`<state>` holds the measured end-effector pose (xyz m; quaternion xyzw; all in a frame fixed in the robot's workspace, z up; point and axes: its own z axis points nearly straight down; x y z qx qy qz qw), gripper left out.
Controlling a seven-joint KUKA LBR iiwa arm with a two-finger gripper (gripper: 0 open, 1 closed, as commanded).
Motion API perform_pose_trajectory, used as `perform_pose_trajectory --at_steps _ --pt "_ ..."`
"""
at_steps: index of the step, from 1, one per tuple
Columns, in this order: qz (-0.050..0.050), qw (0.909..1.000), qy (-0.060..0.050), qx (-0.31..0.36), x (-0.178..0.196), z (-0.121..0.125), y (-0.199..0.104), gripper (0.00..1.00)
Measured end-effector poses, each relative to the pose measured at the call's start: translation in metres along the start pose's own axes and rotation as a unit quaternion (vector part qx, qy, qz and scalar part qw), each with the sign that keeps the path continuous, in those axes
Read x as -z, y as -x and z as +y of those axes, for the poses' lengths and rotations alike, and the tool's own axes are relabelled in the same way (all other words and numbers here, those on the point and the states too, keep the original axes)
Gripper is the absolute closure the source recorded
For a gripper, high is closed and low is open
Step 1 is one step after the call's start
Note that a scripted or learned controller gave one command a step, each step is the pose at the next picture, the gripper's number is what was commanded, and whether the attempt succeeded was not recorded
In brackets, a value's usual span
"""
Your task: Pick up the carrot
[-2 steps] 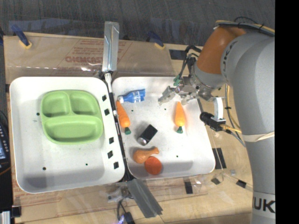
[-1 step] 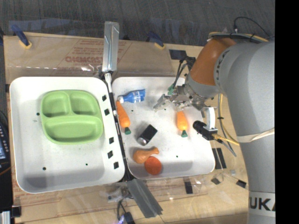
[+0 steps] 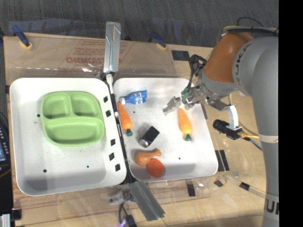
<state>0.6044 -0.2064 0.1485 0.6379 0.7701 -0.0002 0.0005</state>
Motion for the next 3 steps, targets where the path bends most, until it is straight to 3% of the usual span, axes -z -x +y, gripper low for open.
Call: perform_pose_trajectory --at_steps 1,2,3 --pt "0.0 0.9985 -0.001 -0.055 0.042 0.037 -0.021 0.0" --pt "0.005 0.9984 -0.001 -0.057 -0.057 -0.002 -0.003 0.0" --pt "0.001 0.9985 0.0 -0.054 -0.016 -0.009 0.002 0.0"
